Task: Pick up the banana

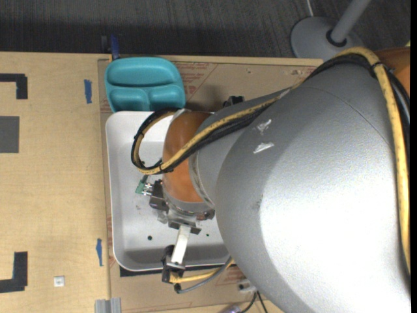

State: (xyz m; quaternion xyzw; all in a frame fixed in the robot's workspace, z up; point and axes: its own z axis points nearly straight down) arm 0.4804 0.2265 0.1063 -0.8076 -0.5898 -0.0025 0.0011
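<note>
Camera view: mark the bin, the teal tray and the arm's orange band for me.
Bin (124,227): camera view, bare floor near its left wall.
Teal tray (144,82): camera view, its middle.
Orange band (176,155): camera view, its left face.

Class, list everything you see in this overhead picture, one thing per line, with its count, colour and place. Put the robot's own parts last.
bench: one, cardboard brown, across the view
white bin: one, white, middle of the bench, its right part under the arm
moulded tray: one, teal, at the bin's far edge
tape strips: two, blue, on the bench left of the bin
corner marks: two, black, far left of the bench
stand base: one, grey, round, on the floor at top right
arm: one, grey, reaching in from the right
orange band: one, orange, above the wrist
end effector: one, dark, over the bin's floor
</note>
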